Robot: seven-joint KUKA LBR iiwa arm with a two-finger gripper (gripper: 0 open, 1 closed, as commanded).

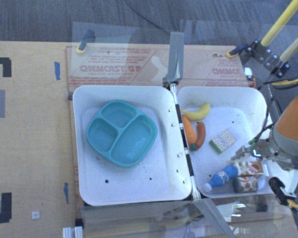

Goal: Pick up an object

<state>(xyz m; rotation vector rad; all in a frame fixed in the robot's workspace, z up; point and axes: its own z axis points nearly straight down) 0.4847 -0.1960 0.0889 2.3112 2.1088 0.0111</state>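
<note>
From the camera view, the arm (pixel 293 128), grey with its orange band, reaches in at 3 o'clock and ends in the gripper (pixel 249 151), which sits low over the right bin (pixel 258 99) toward that bin's 4 o'clock side. How wide it stands cannot be told from here, and nothing can be seen caught in it, so by my judgement no object has been picked up yet. Just below it, at its 6 o'clock, lie a small carton (pixel 250 168) and a can (pixel 246 184), close together near the bin's lower right corner; a blue and white bottle (pixel 221 178) lies tilted just beside them at their 9 o'clock. A striped green and white block (pixel 223 140) rests near the middle of the bin, at about 10 o'clock from the gripper. Along the bin's left wall lie a banana (pixel 198 112), a carrot (pixel 189 131) and a red sausage-like piece (pixel 201 134), the last two touching or nearly so. The left bin (pixel 89 182) holds a teal divided plate (pixel 122 133), well apart from the gripper. The likeliest target seems to be the carton or can, being nearest. Everything remains to do: settle on one thing, grasp and lift.
</note>
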